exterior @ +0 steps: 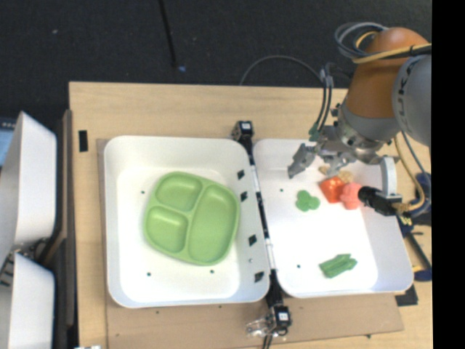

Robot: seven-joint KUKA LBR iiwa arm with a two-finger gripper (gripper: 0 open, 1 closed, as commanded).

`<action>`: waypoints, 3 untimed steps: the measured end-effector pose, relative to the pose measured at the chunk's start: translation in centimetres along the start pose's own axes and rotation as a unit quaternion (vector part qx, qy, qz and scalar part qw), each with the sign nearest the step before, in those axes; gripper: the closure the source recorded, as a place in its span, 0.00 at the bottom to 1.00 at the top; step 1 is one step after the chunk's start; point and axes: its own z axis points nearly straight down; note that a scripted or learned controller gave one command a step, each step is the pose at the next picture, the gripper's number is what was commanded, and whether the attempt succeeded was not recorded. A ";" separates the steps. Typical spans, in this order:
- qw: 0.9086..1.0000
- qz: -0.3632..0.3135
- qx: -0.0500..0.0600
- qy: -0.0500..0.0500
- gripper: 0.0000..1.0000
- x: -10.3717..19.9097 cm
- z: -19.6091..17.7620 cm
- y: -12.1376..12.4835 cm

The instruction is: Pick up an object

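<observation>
The tool (pixel 320 158) hangs over the far part of the right bin (pixel 378 267), with one grey finger (pixel 299 160) splayed out to the left and another part of it over the cluster of small things; its fingers look spread apart with nothing between them, as far as this slanted view shows. The nearest candidates lie just near and right of the tool: a red-orange piece (pixel 333 188) touching a pink piece (pixel 352 195), with a small tan bit (pixel 344 174) just far of them, partly under the tool. A small round green lump (pixel 307 201) sits just left of the red one, close below the left finger. A longer green object (pixel 338 265) lies well apart at the near side, its long axis running left to right with a slight tilt. The left bin (pixel 123 267) holds a green divided plate (pixel 192 218). My guess is the red-pink pair is the likeliest target, needing only a short drop toward the near side
</observation>
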 end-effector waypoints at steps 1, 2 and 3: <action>1.000 -0.002 -0.006 -0.001 0.00 0.0 -0.8 0.3; 1.000 -0.002 -0.005 -0.001 0.00 0.8 4.2 0.6; 1.000 0.000 -0.005 -0.001 0.00 0.5 8.4 0.6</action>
